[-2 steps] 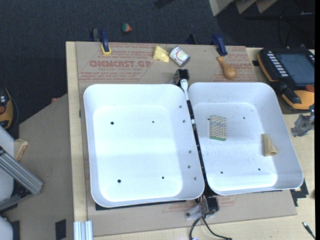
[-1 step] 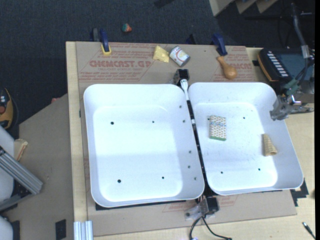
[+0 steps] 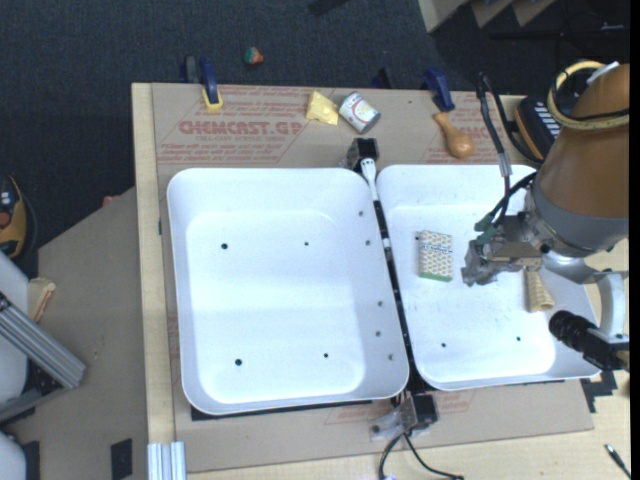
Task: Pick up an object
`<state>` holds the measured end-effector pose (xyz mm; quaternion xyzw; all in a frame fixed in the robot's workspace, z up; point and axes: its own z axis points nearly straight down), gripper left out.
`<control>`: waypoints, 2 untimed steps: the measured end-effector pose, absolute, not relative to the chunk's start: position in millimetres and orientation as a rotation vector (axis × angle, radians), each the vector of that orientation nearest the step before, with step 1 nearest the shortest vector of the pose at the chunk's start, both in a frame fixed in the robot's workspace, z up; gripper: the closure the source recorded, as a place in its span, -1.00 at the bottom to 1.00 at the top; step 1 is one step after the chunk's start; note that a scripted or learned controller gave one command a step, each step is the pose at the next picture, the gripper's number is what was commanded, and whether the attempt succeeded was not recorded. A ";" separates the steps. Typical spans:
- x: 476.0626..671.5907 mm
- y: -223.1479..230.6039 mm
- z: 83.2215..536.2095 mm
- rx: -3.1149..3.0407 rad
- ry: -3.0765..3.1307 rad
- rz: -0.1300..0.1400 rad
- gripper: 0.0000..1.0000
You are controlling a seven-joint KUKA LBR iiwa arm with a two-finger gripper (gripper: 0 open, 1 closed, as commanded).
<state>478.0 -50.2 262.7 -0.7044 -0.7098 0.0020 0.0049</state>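
Here the grey arm [image 3: 590, 158] with its orange band reaches in from the right and hangs over the right bin [image 3: 450, 358], its claw [image 3: 478, 268] low above the bin's middle. The claw is a dark cluster of metal and cables seen from above, and whether it is spread or closed cannot be told; nothing can be seen between its tips.

Just left of the claw lies a small patterned pad [image 3: 434, 255] (checked on top, with a green edge at its near side), flat on the bin floor and apart from the claw. To the right of the claw, partly under the arm, a tan cone-like piece [image 3: 539, 292] rests on the same floor.

The left bin [image 3: 200, 368] sits beside it, the two rims touching along a dark seam.

On the tabletop [image 3: 160, 128] beyond the bins lie a yellow wedge [image 3: 322, 109], a small silver-and-white block [image 3: 359, 112] just right of it, and a wooden-looking spoon shape [image 3: 455, 136] farther right. Two blue clamps [image 3: 209, 78] grip the far edge.
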 end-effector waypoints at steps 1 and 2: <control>480.6 -26.9 356.1 -2.222 -2.232 -0.013 1.00; 480.1 21.1 515.5 -2.223 -2.239 -0.028 1.00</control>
